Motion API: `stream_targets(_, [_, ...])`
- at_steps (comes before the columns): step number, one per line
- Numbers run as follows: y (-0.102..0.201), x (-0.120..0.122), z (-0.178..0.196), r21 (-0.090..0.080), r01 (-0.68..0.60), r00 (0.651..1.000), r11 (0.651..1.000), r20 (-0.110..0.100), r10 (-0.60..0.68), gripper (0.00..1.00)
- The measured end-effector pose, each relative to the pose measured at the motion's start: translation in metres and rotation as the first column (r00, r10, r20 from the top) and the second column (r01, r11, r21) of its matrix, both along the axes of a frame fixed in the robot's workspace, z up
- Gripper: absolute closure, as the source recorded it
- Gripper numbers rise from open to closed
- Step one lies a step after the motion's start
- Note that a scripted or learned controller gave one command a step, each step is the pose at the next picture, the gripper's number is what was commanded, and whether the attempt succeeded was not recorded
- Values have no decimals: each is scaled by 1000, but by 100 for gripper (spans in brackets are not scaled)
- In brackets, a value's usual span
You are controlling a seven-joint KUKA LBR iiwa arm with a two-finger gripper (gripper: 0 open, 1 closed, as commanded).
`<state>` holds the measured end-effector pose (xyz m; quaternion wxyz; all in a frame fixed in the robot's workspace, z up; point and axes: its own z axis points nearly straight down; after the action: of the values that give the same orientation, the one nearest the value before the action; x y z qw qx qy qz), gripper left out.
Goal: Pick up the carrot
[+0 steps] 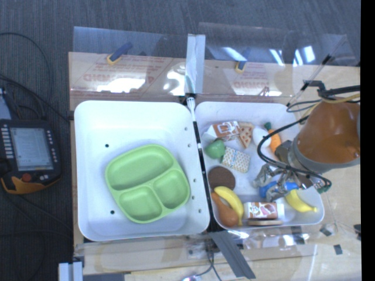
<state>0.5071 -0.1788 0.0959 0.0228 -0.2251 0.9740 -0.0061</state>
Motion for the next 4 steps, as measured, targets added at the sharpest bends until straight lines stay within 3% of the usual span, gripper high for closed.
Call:
stream_targets(1, [2, 3, 10, -1, -2, 1000, 1000, 5, 2, 100])
stream_targets(2, [50, 39, 137, 0, -244, 969, 970, -39, 243, 100])
stream_targets(3, [70, 62, 118, 4, -578, 815, 816, -44, 578, 100])
stream_targets(4, [-9, 120, 221, -6, -673, 739, 739, -39, 673, 100])
